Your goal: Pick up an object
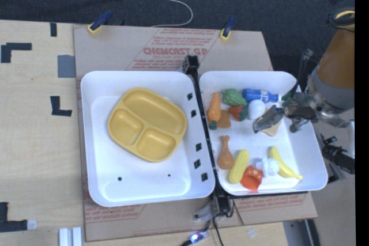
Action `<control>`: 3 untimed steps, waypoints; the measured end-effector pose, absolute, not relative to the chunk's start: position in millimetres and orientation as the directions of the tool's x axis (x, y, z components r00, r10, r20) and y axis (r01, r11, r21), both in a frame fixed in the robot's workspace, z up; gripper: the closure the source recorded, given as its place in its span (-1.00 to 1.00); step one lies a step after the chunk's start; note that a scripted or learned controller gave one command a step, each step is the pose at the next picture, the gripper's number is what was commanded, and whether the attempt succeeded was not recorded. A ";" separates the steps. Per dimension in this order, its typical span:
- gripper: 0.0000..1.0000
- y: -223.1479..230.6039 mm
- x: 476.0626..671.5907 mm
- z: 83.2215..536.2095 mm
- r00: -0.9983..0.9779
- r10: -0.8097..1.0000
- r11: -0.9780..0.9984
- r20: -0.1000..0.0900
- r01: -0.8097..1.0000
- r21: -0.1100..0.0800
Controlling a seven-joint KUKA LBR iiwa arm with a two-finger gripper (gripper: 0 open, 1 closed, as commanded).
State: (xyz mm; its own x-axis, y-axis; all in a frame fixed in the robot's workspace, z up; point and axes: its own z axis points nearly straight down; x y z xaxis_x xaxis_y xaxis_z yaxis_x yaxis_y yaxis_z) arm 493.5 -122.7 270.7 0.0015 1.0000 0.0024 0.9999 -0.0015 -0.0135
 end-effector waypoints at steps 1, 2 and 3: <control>-1.00 -122.5 495.4 275.5 -0.002 1.000 0.002 0.000 1.000 -0.003; -1.00 -121.9 497.3 210.0 -0.001 1.000 0.001 0.002 1.000 -0.010; -1.00 -120.3 495.6 143.8 -0.001 1.000 0.001 0.002 1.000 -0.011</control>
State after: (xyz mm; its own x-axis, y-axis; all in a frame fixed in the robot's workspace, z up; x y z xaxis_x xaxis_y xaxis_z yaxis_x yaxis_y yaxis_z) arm 495.6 -120.3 143.8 -0.0008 1.0000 0.0021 0.9999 0.0008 -0.0109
